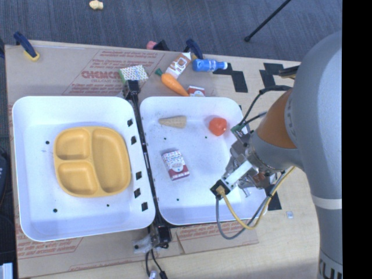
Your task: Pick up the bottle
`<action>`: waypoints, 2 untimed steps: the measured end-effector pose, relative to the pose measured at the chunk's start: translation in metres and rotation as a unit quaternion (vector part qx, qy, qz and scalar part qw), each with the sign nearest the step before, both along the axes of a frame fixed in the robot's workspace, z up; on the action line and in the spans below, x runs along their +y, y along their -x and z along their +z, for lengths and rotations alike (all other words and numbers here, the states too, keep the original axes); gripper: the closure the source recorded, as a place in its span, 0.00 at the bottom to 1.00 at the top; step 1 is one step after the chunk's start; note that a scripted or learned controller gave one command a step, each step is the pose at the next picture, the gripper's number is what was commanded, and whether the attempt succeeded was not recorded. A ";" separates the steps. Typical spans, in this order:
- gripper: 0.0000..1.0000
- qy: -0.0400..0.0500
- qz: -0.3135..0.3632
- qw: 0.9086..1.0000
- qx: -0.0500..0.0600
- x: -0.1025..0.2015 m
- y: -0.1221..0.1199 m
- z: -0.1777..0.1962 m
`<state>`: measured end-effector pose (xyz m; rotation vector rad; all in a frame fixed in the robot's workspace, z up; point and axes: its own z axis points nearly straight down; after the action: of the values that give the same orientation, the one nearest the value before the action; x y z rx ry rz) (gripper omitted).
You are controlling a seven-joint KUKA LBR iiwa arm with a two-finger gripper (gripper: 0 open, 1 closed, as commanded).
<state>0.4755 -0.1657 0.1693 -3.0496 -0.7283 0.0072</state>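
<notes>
Yellow tray point(92, 160), red tomato point(217, 125), blue bottle point(208, 65), white bins point(192, 211) (black-speckled floor).

The right bin point(174, 205) has open floor around a small carton point(175, 164), cone point(173, 121) and tomato point(217, 125).

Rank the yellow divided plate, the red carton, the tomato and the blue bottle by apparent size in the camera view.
1. yellow divided plate
2. red carton
3. blue bottle
4. tomato

The bottle and tomato look close in area, so their order is unsure.
</notes>
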 end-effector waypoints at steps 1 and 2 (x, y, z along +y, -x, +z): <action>1.00 0.001 -0.048 0.999 0.000 -0.007 0.000 0.009; 1.00 0.001 -0.082 0.997 -0.001 0.022 -0.001 0.071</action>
<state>0.4764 -0.1439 0.2407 -3.1002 -0.4776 0.0042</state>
